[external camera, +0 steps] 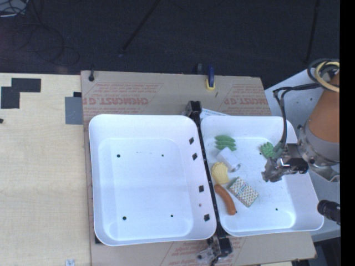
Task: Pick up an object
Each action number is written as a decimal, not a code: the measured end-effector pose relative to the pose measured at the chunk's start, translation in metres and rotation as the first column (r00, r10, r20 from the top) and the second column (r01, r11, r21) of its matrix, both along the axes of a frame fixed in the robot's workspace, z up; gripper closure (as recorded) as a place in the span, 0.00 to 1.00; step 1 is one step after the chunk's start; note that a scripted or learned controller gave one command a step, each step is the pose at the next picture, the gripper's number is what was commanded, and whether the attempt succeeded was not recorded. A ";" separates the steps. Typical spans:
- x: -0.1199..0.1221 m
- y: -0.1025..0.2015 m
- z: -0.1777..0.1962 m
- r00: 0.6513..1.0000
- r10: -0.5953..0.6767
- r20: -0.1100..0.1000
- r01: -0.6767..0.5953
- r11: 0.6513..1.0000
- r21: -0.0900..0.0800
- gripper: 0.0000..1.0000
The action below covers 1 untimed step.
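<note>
My gripper [271,174] hangs over the right part of the right bin [294,218], above bare white floor. A small green object [268,148] lies just behind it, close to the wrist. To its left lie a checked little box [243,192], an orange sausage-shaped piece [226,199], a yellow piece [219,174], a white cylinder [228,159] and a green leafy piece [225,142]. Nothing shows between the gripper's tips.
The left bin [105,148] adjoins the right one along a black-clipped divider [201,170]. Both rest on a cardboard sheet [138,93]. The arm's orange band [327,115] and cables stand at the right edge.
</note>
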<state>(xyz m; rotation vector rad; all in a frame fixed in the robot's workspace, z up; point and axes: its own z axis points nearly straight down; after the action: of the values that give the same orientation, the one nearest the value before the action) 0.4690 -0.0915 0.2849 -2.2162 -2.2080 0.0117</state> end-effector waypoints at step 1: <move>0.097 0.022 0.047 1.000 0.008 0.021 -0.008 1.000 -0.006 1.00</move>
<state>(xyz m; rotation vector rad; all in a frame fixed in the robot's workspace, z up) 0.5659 -0.0695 0.3320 -2.2201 -2.2305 -0.0051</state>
